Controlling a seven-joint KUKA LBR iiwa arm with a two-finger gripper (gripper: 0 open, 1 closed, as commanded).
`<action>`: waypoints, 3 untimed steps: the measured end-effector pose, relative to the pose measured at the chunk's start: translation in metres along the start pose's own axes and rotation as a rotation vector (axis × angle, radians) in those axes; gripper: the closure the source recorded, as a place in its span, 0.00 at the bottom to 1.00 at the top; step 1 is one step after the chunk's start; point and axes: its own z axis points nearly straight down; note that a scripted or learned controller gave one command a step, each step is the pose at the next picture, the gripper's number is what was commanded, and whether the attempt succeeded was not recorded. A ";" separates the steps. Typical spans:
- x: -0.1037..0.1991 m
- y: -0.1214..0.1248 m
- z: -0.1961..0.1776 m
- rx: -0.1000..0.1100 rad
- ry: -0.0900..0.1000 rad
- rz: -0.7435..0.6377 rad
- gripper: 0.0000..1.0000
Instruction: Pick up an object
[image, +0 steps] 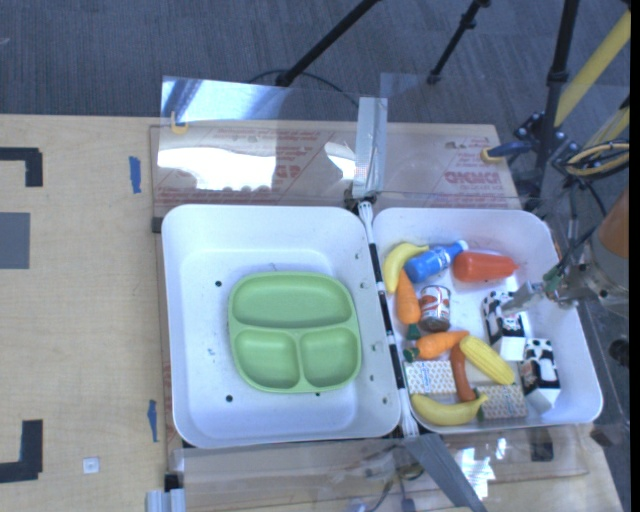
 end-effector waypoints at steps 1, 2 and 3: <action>0.001 0.001 0.000 -0.003 -0.002 -0.005 0.00; 0.002 0.002 0.001 -0.006 -0.003 0.014 0.00; 0.002 0.004 0.001 -0.010 -0.004 0.002 0.00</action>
